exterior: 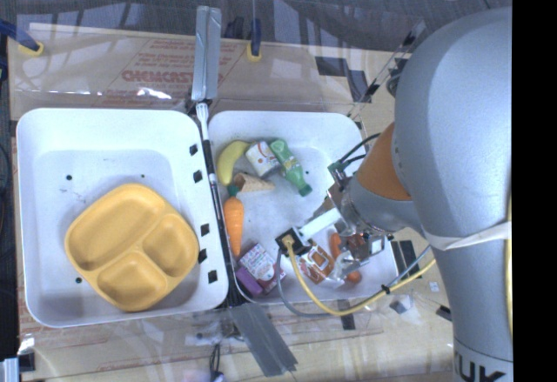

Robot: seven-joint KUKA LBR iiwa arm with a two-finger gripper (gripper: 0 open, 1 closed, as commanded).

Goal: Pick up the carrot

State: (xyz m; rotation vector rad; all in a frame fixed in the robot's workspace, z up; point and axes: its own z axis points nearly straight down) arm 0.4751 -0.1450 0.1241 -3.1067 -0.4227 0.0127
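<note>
Lying against the left wall of the right-hand bin (344, 123), just right of centre frame, the carrot (233, 224) points its narrow orange tip toward the bottom of the picture, with its green stub at the top. Just above it sit a banana (228, 160) and a small tan wedge (252, 184), with a white carton (260, 157) and a green bottle (290, 166) a little to the right. Below the carrot, near the bin's lower left corner, rests a small purple-and-white box (255, 265). The grey arm (457, 154) fills the right side of the frame, its orange band visible at mid-height, and reaches down into the lower right part of the same bin. The gripper (341, 251) hangs there among some orange and red packets (318, 265), well apart from the carrot (whether its fingers are spread or closed cannot be made out through the clutter of cables and packets). A yellow cable (326, 302) loops beneath it. In the left-hand bin (35, 197), at lower left of the frame, lies a yellow divided tray (130, 245).
</note>
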